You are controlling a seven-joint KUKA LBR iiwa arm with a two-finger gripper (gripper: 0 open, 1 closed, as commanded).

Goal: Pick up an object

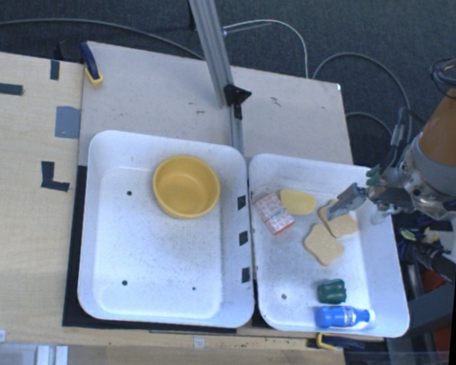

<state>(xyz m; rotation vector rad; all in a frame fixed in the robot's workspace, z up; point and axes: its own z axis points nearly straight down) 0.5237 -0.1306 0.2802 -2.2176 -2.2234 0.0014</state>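
Where the arm reaches in from the right, the tool (345, 202) hangs low over the right bin (386, 293), its dark tip just above a tan bread-like slice (340, 225); whether it is released or clenched cannot be told. Beside that slice lie a second tan slice (323, 245), a yellow piece (297, 201) and a red-patterned packet (274, 213). Nearer the front sit a green object (331, 291) and a blue bottle (341, 316). A yellow bowl (185, 186) rests in the left bin (106, 278).
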